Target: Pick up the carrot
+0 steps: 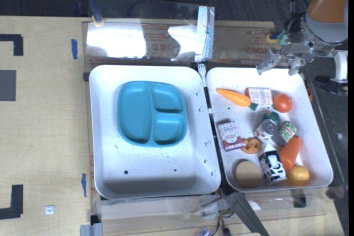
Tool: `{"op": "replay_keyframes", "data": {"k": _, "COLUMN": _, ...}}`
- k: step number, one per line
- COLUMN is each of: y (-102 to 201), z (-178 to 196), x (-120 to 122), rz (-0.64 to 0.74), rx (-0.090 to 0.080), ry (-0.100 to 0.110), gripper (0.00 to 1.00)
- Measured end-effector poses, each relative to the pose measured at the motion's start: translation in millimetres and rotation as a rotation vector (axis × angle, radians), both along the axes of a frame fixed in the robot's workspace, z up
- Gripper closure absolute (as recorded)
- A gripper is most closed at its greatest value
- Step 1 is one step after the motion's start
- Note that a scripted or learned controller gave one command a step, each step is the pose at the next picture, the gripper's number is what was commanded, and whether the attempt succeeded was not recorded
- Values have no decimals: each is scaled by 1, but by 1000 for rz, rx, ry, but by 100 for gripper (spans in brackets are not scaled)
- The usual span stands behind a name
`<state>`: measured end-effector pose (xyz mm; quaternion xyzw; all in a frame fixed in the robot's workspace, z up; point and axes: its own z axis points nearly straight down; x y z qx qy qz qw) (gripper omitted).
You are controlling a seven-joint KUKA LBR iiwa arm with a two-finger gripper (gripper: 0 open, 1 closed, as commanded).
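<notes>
A: Two white bins side by side on the worktop point(38, 119). Left bin point(105, 135)?
B: Holds a blue divided tray point(151, 113), three compartments, lying flat near the middle. Nothing in the compartments.
A: Right bin point(318, 135)?
B: Crowded. Carrot point(234, 97) in the upper left part, lying flat, orange body with green tip pointing right, toward a small boxed item point(259, 96) just beside it. Red tomato point(282, 103) right of that box.
A: Lower down?
B: Small carton point(227, 132) with red print, pretzel-like piece point(250, 145) touching it, two cans point(278, 129) near the centre, red-orange pepper point(291, 152) tilted, black-and-white pack point(271, 166), brown round item point(248, 172), yellow fruit point(298, 174) at the bottom right corner.
A: Arm?
B: Grey with orange band point(326, 5), coming in from the right, yellow cable looped above. Jaws point(281, 63) hanging over the top rim of the right bin, well apart from the carrot, up and to its right.
A: Jaws state?
B: Spread apart, gripping nothing; two fingers point(265, 65) splayed, gap visible between them.
A: Carrot touched?
B: No. Free in the bin, not lifted.
A: Behind the bins?
B: Clear plastic sheet point(146, 36), glare across it.
</notes>
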<state>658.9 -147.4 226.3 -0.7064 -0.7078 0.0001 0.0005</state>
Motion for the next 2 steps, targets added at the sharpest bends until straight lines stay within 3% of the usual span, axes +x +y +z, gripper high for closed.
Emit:
{"op": "replay_keyframes", "data": {"k": 1, "y": 35, "z": -117, "x": 9, "rz": 237, "rx": -3, "ry": -7, "gripper": 0}}
{"op": "replay_keyframes", "data": {"k": 2, "y": 39, "z": -127, "x": -24, "rz": 473, "rx": -15, "ry": -31, "gripper": 0}}
